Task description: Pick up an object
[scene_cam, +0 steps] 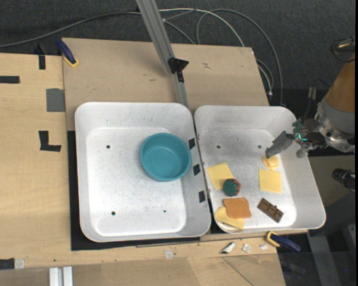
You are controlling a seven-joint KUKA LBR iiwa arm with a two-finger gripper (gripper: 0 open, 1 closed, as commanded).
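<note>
A small pale-yellow block [271,161] is shown in the right-hand shallow white bin [286,119], near that bin's right wall. The grey two-finger gripper [274,152] is lowered onto the block from the right, one dark finger [280,142] slanting down to the block's upper edge; whether the claw is spread or pinched on the block cannot be told, as the tips are too small to resolve. Just below the block a flat yellow square piece [271,181] is seen. Nearer the bin's centre lies a second yellow square [219,174], with a round dark-green and red item [231,187] touching its lower corner. Along the front wall an orange toast-like slab [237,208] is laid over a pale yellow piece [226,219], and a brown chocolate-like bar [269,210] lies to its right. In the left-hand white bin [95,121] a round teal plastic bowl [164,156] stands upright beside the shared wall. Both bins rest on a wooden bench [24,130].
</note>
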